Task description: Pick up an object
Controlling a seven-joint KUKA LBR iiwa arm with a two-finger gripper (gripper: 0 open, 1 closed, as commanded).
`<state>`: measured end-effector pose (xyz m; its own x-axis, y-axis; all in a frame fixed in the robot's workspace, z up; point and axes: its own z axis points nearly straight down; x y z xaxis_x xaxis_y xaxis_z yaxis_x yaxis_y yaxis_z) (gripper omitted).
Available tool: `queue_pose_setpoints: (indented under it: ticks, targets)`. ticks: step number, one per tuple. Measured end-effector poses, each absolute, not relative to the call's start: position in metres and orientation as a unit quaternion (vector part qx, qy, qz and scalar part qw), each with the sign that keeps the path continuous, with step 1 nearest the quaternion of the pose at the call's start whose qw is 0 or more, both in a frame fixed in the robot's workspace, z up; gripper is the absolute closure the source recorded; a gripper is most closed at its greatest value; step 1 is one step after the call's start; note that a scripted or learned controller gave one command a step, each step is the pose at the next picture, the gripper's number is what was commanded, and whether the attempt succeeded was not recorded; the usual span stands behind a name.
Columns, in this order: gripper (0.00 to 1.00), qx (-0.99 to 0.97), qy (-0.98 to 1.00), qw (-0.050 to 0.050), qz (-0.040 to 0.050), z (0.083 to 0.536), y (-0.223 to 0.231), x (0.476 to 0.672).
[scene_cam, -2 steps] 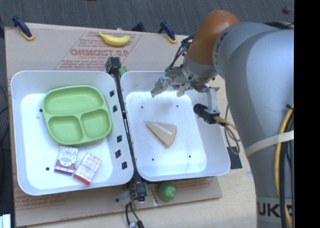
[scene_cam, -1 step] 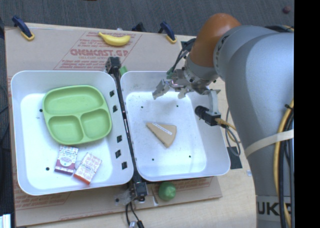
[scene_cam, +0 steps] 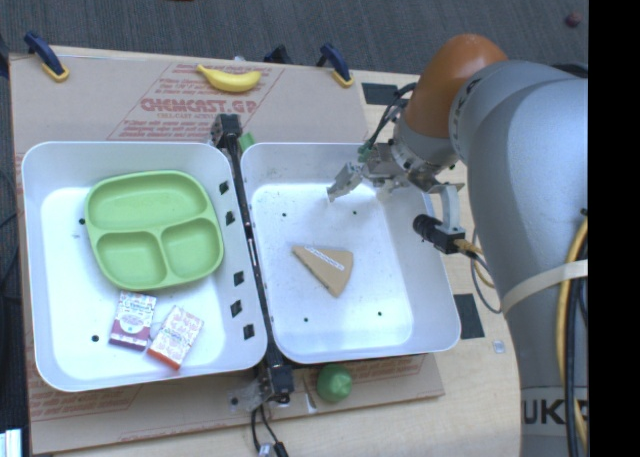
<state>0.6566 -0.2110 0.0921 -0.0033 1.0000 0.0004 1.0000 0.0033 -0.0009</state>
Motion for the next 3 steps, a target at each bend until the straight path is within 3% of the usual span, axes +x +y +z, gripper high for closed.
queue_pose_setpoints:
  ticks: [1, 2, 3]
  targets:
    - [0.0, -0.705, -0.709, 0.002, 0.0014, 0.092, -0.2, 0.559]
    - [0.0, -0.706, -0.709, 0.001, 0.0, 0.092, -0.21, 0.657]
    - [0.0, -0.705, -0.709, 0.001, 0.0014, 0.092, -0.204, 0.566]
